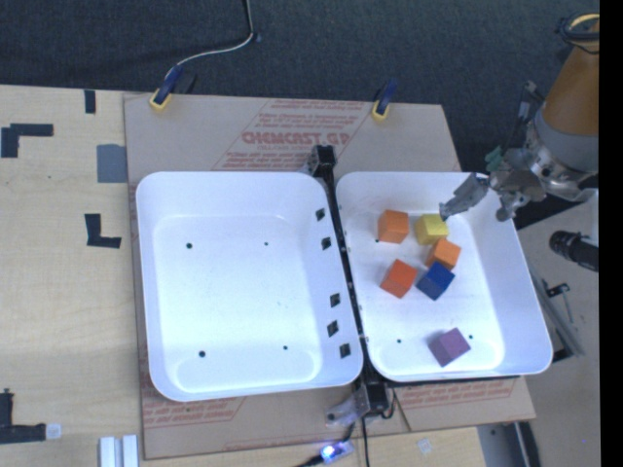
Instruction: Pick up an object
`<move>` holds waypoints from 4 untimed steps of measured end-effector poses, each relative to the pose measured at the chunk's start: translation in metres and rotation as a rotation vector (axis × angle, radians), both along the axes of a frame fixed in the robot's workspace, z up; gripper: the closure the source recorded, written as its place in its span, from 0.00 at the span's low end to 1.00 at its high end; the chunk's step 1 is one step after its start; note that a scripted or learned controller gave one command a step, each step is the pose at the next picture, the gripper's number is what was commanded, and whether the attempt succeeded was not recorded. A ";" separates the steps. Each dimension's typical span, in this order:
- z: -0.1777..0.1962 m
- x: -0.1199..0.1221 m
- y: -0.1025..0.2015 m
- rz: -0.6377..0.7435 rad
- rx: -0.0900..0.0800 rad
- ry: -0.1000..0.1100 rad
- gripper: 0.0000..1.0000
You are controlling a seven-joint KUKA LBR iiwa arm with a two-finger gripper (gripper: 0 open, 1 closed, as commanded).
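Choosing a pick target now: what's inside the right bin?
The right bin holds six blocks: three orange, one yellow, one blue, and one purple apart near the front. The hand hangs over its far edge, hiding a bit of the rim.

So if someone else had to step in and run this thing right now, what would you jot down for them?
Gripper: above the right bin's far edge, close to the yellow cube, nothing seen between its fingers.
Objects: six cubes, all in the right bin. Orange cube, yellow cube, a second orange cube, a third orange cube and the blue cube sit clustered; the purple cube lies apart near the front.
Done: nothing lifted.
Left: grasp one cube and raise it.
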State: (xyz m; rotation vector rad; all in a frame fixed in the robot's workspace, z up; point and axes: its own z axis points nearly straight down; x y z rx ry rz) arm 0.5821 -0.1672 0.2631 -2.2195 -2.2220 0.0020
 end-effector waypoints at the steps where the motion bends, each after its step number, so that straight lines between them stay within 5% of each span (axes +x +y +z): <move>1: -0.121 -0.052 0.048 0.001 0.005 0.013 0.00; 2: -0.168 -0.025 -0.020 0.001 0.001 0.000 0.00; 3: -0.160 -0.025 -0.020 0.001 0.002 0.001 1.00; 4: -0.180 0.042 0.056 0.008 0.001 -0.003 1.00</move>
